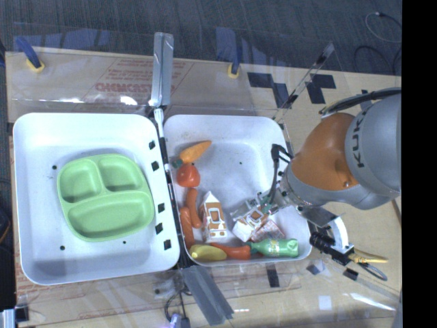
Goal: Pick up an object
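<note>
The grey arm (372, 159) with its orange band (328, 157) reaches in from the right and bends down over the right bin (235, 132). Its gripper (266, 202) sits low at the bin's right side, just above a crumpled white-and-orange packet (254, 224) — whether it touches the packet cannot be made out, and the wrist hides most of the hand, so how it stands, wide or narrow, cannot be told.

The objects lie crowded along the right bin's left wall and near edge. A carrot (194, 151) lies tilted at the top of the group, with a red-orange tomato-like piece (188, 175) just below it. Lower down are two orange sausage-like pieces (189, 217), partly hidden behind a small white carton with an orange house print (214, 219). Along the near wall lie a yellow piece (207, 253), a red chilli-like piece (237, 252) and a green bottle (276, 248), end to end and touching.

The left bin (31, 203) holds a green divided plate (104, 197) — three compartments, lying flat near the middle.
</note>
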